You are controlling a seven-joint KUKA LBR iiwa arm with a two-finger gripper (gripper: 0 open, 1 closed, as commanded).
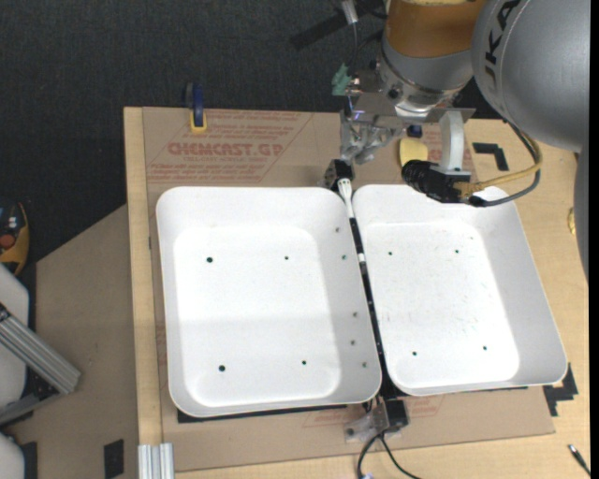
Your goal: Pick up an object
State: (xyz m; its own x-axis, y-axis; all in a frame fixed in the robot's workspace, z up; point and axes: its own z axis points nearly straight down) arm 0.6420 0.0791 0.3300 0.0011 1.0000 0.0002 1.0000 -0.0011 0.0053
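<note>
The grey arm with its orange band [426, 28] reaches in at the top right. My gripper [409, 154] hangs over the far rim of the right bin [524, 281], near the seam between the two bins. A small pale yellow thing [412, 150] shows just below the wrist, between a metal part and a white part of the hand. Whether it is held or lies on the bench behind, I cannot tell. The floors of the left bin [187, 281] and the right bin show plain white with a few dark dots.
The bins sit side by side on a brown cardboard sheet [243, 140] with red print. A blue and yellow clamp [197, 108] stands at its far left corner. A black cable [449, 187] loops from the wrist over the right bin's far rim.
</note>
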